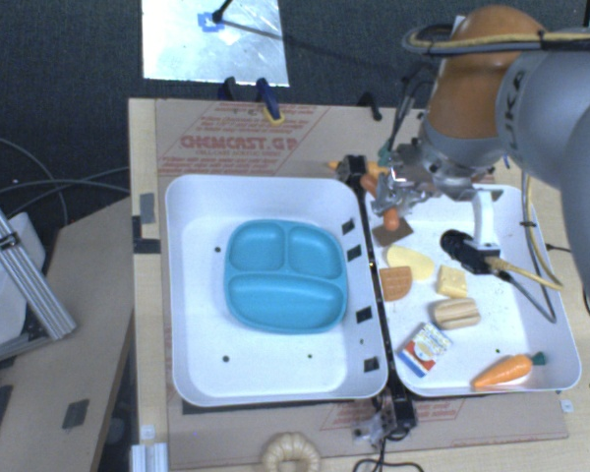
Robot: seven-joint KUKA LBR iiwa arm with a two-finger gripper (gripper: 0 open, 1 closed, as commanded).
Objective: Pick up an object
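Partly hidden by the arm, the gripper is seen upper right, just over a brown piece; its opening cannot be told.

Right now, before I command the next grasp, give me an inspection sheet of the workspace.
Surface: shallow white left bin and right bin, side by side on cardboard-topped bench.
Job's things: right bin holds orange toy carrot, yellow cheese wedge, tan wooden block, small printed box.
Clutter: blue divided plastic plate in left bin.
Grippers: gripper low over right bin's far left corner; grasp unclear.
Cables: black cables on floor, left.
Surroundings: shiny silver sheet on dark carpet.
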